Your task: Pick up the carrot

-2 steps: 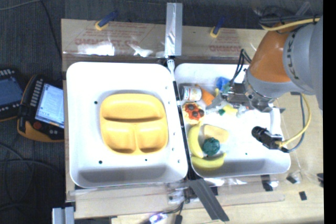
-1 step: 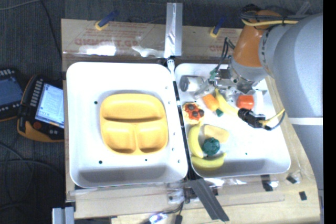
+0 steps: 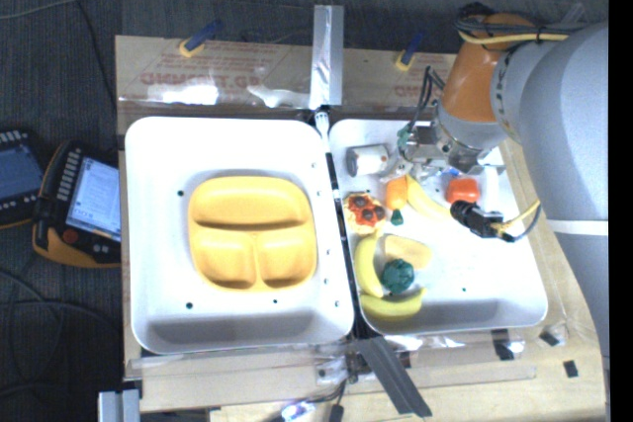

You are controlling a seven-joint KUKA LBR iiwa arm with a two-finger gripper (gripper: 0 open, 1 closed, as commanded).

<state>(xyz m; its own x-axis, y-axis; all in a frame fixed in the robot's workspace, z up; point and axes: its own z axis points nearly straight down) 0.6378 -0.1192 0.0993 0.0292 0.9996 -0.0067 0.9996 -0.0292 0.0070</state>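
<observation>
Carrot (image 3: 397, 192) lies in the right bin (image 3: 495, 296) beneath the hand (image 3: 423, 156), grip unclear.

Tray (image 3: 253, 230) in left bin (image 3: 148, 212); carrot (image 3: 396, 192) in right bin (image 3: 495, 292).

The arm (image 3: 559, 114) is a thick, rounded limb in smooth pale grey, its big cylindrical link taking up much of the right side, and above the wrist it wears a glossy orange band (image 3: 473, 79) shaped like a collar. Below that band sits a smaller metallic grey wrist block with dark fittings, and thin black cables loop along its side. The gripper (image 3: 427, 153) at the end is a compact cluster of silver and dark parts, too small to make out clearly.
</observation>
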